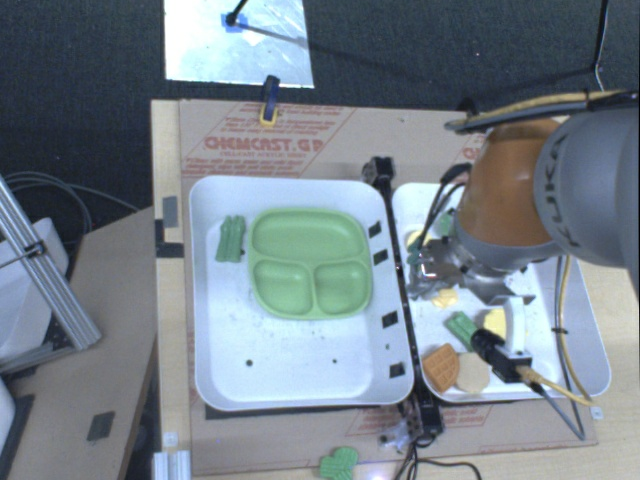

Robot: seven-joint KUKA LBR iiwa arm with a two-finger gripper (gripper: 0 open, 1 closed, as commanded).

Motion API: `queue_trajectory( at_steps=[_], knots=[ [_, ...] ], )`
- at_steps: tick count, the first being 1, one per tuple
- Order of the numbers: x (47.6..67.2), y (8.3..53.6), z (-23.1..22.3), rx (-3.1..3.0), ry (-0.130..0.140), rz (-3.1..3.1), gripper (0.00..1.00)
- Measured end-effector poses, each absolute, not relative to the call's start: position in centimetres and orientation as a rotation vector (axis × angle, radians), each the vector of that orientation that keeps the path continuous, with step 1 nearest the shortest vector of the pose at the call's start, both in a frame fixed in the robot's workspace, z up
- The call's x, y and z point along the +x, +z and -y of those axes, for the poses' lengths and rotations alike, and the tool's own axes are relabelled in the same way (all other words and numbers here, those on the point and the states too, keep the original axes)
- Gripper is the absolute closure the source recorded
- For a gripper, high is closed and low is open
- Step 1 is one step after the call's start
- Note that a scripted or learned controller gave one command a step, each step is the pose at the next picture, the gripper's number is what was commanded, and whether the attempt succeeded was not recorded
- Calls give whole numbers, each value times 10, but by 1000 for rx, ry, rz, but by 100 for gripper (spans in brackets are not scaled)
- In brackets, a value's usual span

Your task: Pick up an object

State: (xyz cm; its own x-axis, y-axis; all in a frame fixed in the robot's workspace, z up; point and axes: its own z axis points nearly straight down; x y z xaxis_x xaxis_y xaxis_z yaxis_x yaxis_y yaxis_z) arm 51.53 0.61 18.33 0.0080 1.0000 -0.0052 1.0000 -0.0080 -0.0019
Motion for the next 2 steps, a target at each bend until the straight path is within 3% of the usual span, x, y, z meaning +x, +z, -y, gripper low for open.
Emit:
queue_trajectory(
  at_steps=[1,2],
  knots=[
    [516,184,-13,2221,0,-2222,0],
    [486,184,67,2227,-4,-2213,0]
  ],
)
